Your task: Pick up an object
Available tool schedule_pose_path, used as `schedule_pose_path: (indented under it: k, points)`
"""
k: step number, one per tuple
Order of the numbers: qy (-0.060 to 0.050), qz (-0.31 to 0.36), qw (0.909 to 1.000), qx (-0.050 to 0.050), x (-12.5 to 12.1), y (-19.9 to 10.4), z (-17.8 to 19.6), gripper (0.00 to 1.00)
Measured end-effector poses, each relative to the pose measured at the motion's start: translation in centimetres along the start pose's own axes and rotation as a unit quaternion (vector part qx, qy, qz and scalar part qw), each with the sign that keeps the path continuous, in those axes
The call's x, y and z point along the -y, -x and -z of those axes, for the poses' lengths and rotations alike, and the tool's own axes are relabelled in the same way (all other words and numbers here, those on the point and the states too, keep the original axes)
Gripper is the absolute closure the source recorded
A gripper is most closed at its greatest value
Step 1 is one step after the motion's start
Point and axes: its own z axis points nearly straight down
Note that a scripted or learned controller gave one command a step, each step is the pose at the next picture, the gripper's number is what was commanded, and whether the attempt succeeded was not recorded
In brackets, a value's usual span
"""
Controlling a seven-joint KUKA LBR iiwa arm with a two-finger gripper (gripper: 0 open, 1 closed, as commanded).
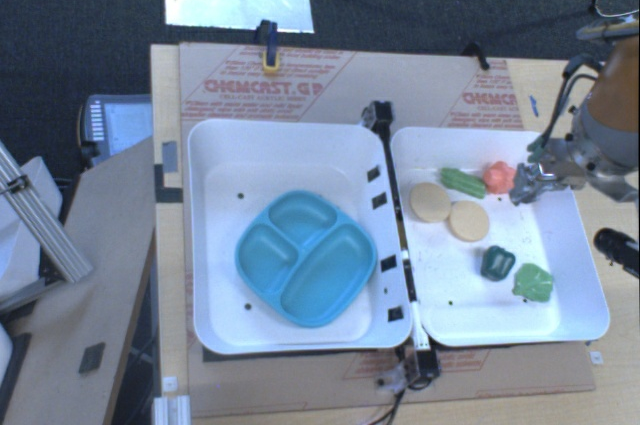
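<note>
— Where is the gripper (527,183) now?

— Over the right bin (580,313), near its far right corner, just beside the orange-pink lump (499,177).

— Is it open? Holding anything?

— I cannot tell how far the fingers stand apart; they are too small and dark to read. Nothing shows between them.

— What lies in that bin?

— A green pod (462,181) touching the orange-pink lump along the far edge. Two tan discs (449,212) side by side toward the bin's left wall. A dark green piece (497,263) and a light green piece (533,282) near the front right corner, close together.

— And the left bin (215,213)?

— A blue divided plate (305,256) sits in its middle, turned at an angle.
</note>
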Motion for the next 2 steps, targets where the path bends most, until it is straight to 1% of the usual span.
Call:
schedule_pose_path:
  k: [1,2]
  points:
    - [0.0,0.0,1.0,0.0,-0.1,0.0,4.5,1.0]
    - [-0.001,0.001,1.0,0.0,-0.4,-4.4,4.3,1.0]
